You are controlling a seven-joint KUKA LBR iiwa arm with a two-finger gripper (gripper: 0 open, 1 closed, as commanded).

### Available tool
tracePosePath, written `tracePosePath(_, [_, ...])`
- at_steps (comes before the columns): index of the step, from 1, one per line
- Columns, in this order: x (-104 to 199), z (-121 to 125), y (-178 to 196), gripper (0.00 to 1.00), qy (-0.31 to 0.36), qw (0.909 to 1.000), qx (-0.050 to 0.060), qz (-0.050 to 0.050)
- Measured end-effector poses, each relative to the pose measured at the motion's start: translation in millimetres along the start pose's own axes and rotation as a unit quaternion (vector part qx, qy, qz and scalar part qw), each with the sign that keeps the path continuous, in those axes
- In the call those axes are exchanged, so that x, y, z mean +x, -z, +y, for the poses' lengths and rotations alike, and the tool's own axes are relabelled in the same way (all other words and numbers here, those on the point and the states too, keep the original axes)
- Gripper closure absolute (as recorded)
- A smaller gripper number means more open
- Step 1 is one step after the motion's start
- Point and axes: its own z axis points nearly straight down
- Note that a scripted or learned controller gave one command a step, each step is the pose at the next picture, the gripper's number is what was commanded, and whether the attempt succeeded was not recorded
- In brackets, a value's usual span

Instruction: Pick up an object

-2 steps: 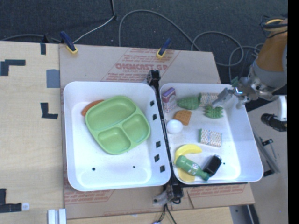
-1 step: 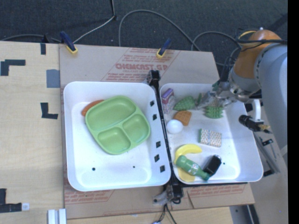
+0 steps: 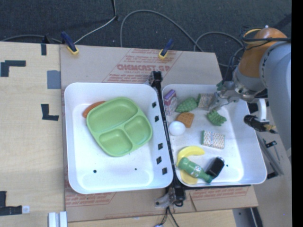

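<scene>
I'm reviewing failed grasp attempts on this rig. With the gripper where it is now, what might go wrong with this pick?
1. The gripper hangs over a green leafy piece and a speckled block lying close together; it may nudge one while closing on the other.
2. Both sit near the right bin's back wall, so a finger might strike it.
3. The leafy piece looks small and uneven, so it may slip out.

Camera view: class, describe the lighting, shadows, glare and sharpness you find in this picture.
Camera view: even, diffuse light; only soft, short shadows beside the green divided plate and under the yellow banana; no harsh glare on the white bins; small items look slightly soft, and the claw is too indistinct to judge.
</scene>
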Motion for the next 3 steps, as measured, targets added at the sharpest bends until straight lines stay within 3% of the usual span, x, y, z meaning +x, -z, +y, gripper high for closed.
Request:
tracePosePath(1, [0,0,0,0.00,0.000,1.0000,0.000,0.000])
tracePosePath(2, [-13,-84,-9,0.00,-0.002,1.0000,0.001,0.004])
tracePosePath(3, [23,-22,-10,0.00,-0.001,1.0000,-0.001,0.003])
